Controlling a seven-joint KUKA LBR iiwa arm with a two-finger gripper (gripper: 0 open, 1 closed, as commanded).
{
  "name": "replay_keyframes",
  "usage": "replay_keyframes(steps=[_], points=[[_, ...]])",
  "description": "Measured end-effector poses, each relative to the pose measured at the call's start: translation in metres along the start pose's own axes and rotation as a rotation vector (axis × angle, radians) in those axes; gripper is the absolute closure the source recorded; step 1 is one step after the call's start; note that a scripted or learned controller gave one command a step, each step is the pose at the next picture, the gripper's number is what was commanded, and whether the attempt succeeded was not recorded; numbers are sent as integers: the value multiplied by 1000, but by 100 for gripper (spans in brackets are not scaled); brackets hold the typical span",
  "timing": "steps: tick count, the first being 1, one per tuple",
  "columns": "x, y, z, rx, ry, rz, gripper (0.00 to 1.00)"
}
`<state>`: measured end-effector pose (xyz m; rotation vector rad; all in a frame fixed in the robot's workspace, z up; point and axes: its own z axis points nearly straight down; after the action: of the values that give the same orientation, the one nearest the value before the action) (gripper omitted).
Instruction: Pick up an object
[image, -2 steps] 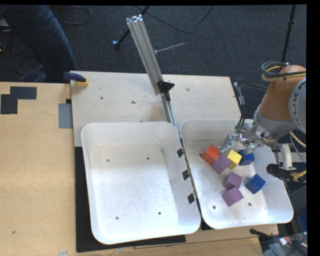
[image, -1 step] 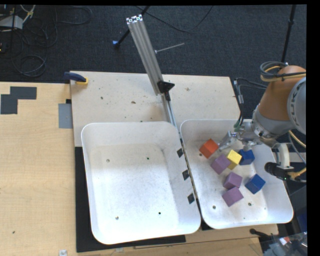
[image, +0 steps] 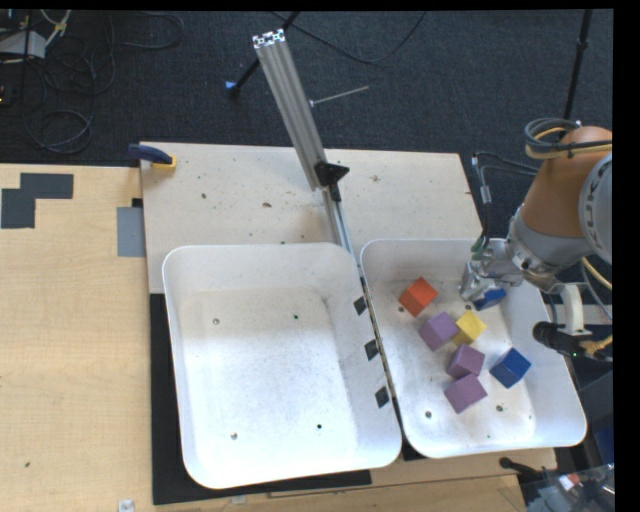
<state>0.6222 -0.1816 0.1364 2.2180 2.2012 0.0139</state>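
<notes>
Gripper low over right bin, above yellow cube, beside orange cube; finger state unclear.

Both bins are white: the left bin is speckled with fine dark dots, the right bin plainer. In the right bin lie an orange cube, a yellow cube, a blue cube and three purple cubes. The tool is silver-grey with a blue patch showing beside it. The arm wears an orange band over grey. The desk is pale wood with grey squares; the floor is dark.
</notes>
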Motion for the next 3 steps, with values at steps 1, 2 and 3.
replay_keyframes(steps=[1,2,3], points=[[2,-5,-60,14,5,-6,100],[1,-9,-122,13,4,-9,100],[0,-9,-141,17,5,-9,100]])
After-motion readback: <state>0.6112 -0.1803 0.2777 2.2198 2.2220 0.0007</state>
